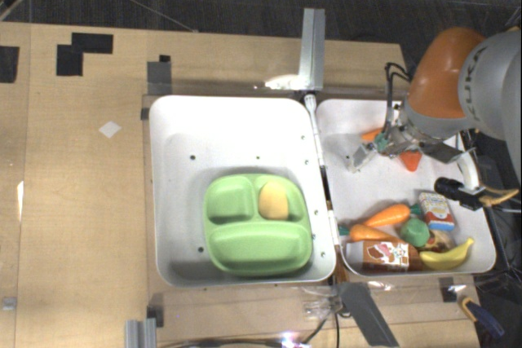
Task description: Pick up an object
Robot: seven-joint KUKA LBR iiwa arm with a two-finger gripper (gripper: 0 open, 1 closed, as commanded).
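Observation:
My gripper [375, 147] hangs low over the upper part of the right bin [359, 191], under the orange band of the arm [440, 81]. A small orange piece [411, 161] lies just right of it, and another orange bit [371, 134] shows at the gripper itself; I cannot tell whether it is held. Toy food is heaped at the bin's near edge: an orange carrot [387, 216], a second carrot [367, 233], a green item [414, 232], a yellow banana [447, 255], a brown carton [386, 255] and a small red and blue box [436, 209].
The left bin [228, 143] holds a green divided plate [257, 244] with a yellow round fruit [275, 200] in its right compartment. A metal post [312, 45] stands behind the wall between the bins. Cables [481, 196] run along the right bin's right rim.

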